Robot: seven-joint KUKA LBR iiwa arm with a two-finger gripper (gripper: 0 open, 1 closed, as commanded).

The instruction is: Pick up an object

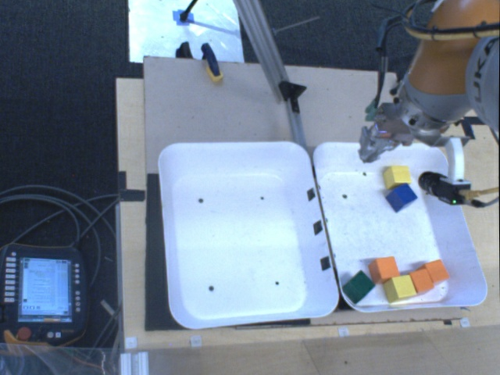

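- End effector (373, 148) hangs over the far edge of the right bin (461, 244); its fingertips blur together, so whether it is open or closed cannot be told
- Blocks are plain, matte cubes; a yellow cube (396, 176) touches a blue cube (401, 198) near the end effector
- Near corner holds a green cube (358, 286), orange cubes (383, 269) and a second yellow one (399, 288)
- Left bin (176, 209) is smooth white plastic with rounded corners

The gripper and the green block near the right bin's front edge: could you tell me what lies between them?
In the camera view, bare white bin floor lies between the gripper and the green block.
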